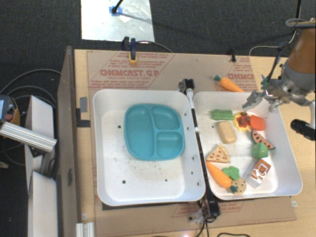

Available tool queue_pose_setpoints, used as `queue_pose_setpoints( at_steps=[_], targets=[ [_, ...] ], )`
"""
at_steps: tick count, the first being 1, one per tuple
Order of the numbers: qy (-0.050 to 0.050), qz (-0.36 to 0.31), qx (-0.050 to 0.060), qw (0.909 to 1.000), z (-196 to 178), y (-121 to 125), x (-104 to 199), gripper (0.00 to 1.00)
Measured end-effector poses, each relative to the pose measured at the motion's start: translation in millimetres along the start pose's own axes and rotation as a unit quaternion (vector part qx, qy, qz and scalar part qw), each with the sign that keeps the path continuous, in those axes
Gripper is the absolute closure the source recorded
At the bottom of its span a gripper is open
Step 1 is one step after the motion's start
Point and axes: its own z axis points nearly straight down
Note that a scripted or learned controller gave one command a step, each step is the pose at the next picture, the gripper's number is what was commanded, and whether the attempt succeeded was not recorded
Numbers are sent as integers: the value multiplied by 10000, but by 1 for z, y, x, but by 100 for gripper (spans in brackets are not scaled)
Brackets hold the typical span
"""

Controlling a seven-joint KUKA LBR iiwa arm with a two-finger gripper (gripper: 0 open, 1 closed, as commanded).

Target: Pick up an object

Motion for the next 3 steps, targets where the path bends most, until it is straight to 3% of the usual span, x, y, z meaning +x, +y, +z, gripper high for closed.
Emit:
queue_pose_setpoints(
  at_steps=[1, 2, 3],
  targets=[
    [18, -30, 30, 10000, 134, -15, 63, 0],
    [4, -8, -14, 10000, 116, -12, 59, 100],
    [16, -45, -60, 10000, 5, -11, 130, 100]
  ],
)
